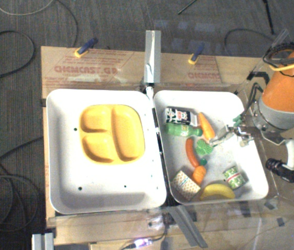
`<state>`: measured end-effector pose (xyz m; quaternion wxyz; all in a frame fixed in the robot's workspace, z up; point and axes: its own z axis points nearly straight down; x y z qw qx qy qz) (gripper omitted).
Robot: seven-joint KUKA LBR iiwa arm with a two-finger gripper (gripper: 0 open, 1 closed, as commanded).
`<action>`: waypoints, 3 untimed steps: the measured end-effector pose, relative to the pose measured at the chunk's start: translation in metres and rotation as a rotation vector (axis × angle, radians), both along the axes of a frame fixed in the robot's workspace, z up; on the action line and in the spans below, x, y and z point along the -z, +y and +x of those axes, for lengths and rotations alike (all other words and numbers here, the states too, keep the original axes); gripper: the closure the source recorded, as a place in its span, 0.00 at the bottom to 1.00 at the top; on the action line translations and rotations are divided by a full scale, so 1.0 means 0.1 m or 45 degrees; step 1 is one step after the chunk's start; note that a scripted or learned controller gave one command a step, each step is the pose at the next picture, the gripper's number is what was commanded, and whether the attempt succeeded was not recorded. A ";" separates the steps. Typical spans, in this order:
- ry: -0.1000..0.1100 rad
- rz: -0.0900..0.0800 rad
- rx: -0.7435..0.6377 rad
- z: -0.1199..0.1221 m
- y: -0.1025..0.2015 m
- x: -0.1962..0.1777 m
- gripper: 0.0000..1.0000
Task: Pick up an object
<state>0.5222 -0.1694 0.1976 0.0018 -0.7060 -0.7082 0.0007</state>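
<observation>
- Carrot [206, 125] lay in my right bin [251, 184], beside a green bottle [180, 130] and a milk carton [180, 116].
- My tool [220, 137] hovered just beside the carrot; I could not tell its grip state.
- Yellow tray [112, 133] sat in the left bin [63, 191].

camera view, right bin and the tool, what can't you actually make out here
- Tool, camera view: small and blurred over the right bin; its grip state cannot be judged.
- Green item under the tool: too small to identify.
- Carton: print too small to read.
- Small can: label illegible.
- Arm: cut off by the right edge.
</observation>
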 end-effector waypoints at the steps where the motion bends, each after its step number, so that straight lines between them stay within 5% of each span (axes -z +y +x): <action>1: 0.000 -0.004 0.094 0.33 -0.01 0.97 0.00; 2: -0.014 -0.008 0.013 0.88 0.34 1.08 0.00; 3: -0.018 -0.010 0.010 0.89 0.34 0.98 1.00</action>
